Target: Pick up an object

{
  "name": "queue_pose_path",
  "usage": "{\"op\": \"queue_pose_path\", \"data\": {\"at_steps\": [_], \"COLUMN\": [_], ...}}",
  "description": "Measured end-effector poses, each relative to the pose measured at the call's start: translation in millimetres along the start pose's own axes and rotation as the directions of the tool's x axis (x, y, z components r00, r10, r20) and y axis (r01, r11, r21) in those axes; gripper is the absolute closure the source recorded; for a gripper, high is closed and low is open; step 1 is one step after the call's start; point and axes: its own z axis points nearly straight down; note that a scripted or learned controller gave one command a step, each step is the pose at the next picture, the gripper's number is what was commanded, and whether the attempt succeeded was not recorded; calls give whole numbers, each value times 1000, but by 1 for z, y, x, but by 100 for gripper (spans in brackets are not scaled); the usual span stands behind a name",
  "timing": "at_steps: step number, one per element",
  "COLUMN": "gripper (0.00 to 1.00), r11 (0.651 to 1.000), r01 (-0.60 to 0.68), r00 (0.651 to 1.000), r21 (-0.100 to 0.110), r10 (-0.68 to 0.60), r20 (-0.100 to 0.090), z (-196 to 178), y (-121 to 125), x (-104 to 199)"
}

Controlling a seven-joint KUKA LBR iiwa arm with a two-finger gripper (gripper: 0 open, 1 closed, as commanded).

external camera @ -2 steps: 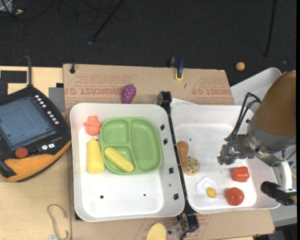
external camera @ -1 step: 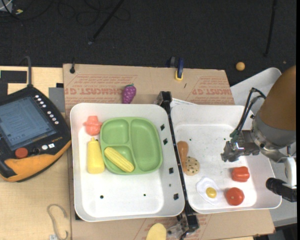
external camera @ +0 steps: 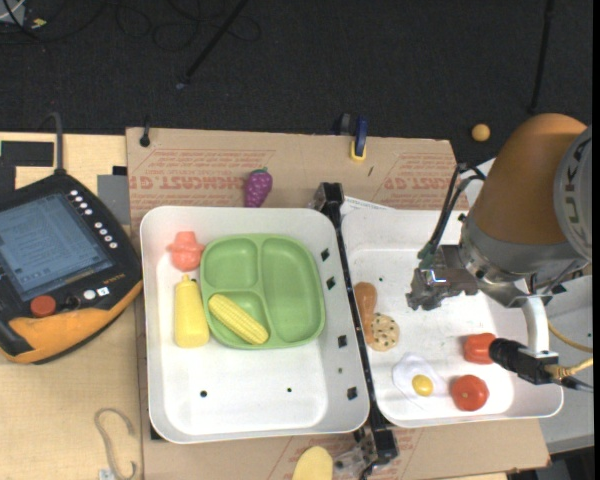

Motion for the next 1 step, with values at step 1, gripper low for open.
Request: {"op": "queue_pose_path", "data": {"at_steps": [1], "gripper": [100], "r11": [1000], "r01": [1], "r00": [1000], "r21": [-1], "r10": [-1], "r20": [0], "z": [2], "y": [29], "x": [53]}}
